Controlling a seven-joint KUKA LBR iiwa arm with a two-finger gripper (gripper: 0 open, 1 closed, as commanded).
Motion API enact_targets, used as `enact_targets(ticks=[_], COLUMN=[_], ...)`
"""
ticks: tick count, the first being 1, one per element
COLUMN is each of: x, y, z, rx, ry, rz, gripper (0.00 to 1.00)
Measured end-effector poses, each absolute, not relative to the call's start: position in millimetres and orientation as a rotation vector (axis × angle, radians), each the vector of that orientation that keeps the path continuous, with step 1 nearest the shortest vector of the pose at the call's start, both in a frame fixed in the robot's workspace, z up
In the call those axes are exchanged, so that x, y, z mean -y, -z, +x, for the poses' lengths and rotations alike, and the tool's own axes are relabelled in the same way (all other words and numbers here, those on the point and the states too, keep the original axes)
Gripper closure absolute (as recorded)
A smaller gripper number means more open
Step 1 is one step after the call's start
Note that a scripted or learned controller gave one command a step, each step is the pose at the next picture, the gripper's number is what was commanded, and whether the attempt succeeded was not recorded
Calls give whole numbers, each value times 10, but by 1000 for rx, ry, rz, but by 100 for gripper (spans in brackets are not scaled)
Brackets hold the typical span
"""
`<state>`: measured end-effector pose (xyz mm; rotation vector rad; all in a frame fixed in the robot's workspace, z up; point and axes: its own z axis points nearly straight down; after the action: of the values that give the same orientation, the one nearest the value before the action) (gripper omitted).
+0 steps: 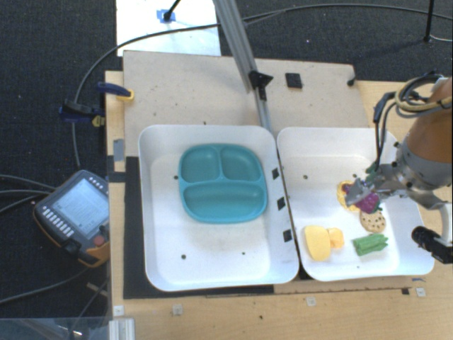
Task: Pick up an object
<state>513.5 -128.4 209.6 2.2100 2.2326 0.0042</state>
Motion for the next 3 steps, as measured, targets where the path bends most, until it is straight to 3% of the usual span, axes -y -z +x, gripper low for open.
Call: enact_targets(ticks=[1, 3], x=[690, -424], y=[-2113, -2174], z=[5271, 5351], rx=[-2235, -2235], ry=[-6, -6], rz=[2208, 2209], gripper=[100, 100])
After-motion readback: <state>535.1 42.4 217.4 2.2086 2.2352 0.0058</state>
